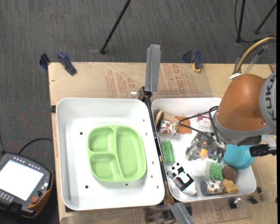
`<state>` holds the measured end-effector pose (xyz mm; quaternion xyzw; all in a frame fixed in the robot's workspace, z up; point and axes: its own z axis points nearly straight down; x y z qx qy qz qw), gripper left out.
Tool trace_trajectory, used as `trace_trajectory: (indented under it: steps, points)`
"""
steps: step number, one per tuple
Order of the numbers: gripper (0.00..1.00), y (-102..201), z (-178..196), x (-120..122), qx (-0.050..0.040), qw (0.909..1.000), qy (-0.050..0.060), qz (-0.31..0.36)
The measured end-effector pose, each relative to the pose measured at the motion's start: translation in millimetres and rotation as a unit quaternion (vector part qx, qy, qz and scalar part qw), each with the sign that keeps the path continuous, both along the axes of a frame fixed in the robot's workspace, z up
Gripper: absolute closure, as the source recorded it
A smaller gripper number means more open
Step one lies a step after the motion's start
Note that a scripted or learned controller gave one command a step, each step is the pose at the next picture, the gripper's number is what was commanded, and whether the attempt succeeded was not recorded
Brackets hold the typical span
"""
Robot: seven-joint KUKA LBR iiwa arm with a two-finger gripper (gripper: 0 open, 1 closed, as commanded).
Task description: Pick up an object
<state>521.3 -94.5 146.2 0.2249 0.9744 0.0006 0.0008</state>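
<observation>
I read the pick as not yet done: the pincer [204, 149] is down in the right bin [186, 107] among the objects; I cannot tell its state. Nothing visibly lifted.

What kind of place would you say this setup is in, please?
Most likely a robotics lab test bench: two white bins sit on a clamped cardboard-covered table, a teach pendant lies on the carpet, and tripod legs stand behind.
</observation>
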Motion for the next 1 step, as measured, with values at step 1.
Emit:
trace_trajectory:
  steps: [1]
  points:
    - [0.00,0.3,-1.9,-0.9,0.0002,1.0000,0.002,0.000]
